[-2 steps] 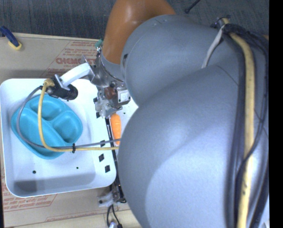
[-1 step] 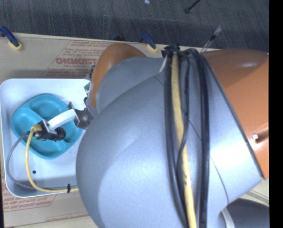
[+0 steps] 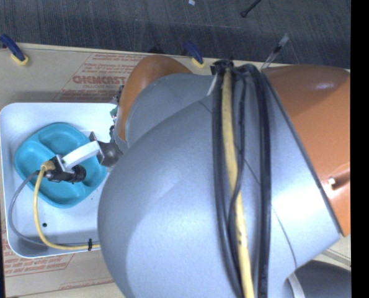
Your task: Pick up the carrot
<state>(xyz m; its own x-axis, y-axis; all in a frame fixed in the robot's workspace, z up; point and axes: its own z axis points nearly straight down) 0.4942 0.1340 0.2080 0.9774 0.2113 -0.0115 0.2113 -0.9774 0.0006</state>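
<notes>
My gripper (image 3: 108, 153) reaches into the left white bin (image 3: 3, 135) from under the big grey arm (image 3: 190, 197). It sits at the right edge of a light blue moulded dish (image 3: 53, 143) that lies in the middle of that bin. The arm hides most of the gripper. The arm's bulk also covers the right part of the left bin and all of the bench to the right of it.
The bin rests on a brown printed board (image 3: 91, 73), held by blue clamps at the back left (image 3: 13, 49) and back middle (image 3: 193, 52). A bare strip of bin floor (image 3: 29, 225) runs along the front left.
</notes>
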